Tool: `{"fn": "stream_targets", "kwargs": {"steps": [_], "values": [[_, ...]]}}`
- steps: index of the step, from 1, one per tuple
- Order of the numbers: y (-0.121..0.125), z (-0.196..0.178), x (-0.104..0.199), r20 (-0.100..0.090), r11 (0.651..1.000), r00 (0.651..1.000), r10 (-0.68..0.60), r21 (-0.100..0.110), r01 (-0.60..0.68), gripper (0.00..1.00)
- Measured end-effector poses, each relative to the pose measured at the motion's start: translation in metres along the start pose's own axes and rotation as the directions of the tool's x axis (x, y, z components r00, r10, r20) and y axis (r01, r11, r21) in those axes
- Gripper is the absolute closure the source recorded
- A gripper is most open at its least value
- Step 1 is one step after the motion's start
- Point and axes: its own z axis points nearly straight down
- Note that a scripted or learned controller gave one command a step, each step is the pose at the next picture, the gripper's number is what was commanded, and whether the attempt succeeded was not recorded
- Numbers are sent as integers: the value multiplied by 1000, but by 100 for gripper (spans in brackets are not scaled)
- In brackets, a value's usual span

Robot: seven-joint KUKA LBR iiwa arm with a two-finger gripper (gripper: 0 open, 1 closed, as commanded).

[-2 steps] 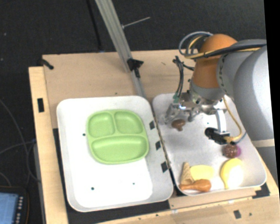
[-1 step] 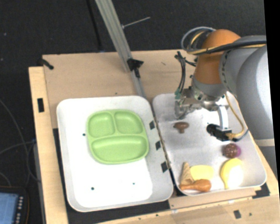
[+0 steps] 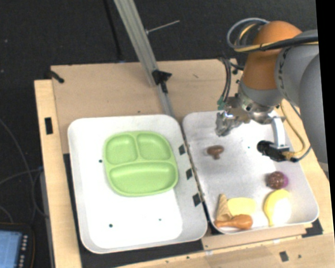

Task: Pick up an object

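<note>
Arm (image 3: 300,62) cut off at right edge; end effector (image 3: 224,123) fingers too small to read.

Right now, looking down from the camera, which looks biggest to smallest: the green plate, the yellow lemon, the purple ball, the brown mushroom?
1. green plate
2. yellow lemon
3. purple ball
4. brown mushroom, close to the ball, so that order is unsure.

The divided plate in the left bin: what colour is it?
Light green; the divided plate shows clearly in the camera view.
</note>
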Motion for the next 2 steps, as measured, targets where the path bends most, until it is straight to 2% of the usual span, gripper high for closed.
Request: {"fn": "stream_targets", "kwargs": {"steps": [2], "values": [[5, -81, -4, 0, 1000, 1000, -4, 1, 4, 100]]}}
